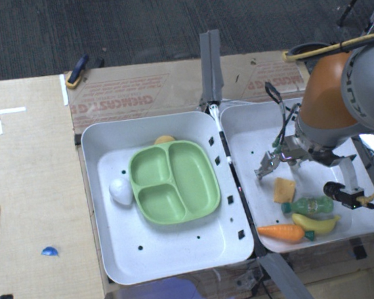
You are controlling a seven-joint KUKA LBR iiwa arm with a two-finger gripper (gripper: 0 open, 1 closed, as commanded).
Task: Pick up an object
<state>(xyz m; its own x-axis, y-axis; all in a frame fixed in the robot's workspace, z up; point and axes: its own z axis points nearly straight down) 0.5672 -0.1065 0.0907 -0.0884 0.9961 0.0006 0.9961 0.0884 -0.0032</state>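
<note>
My gripper (266, 168) hangs over the right bin (247, 137), its fingers spread apart with nothing between them. Just below and right of it lies a tan block (284, 188). A green bottle (312, 205), a yellow banana (316, 223) and an orange carrot (282, 233) lie near the bin's front edge. In the left bin (119, 257) sits a green divided plate (175, 181), with a white ball (121, 190) at its left side and a small yellow thing (164, 139) peeking out behind it.
A grey divider bar (212, 67) runs between the bins at the back. A brown cardboard sheet (138, 90) lies behind them. The wooden bench (30, 200) on the left carries a small blue piece (49, 252) and black markers.
</note>
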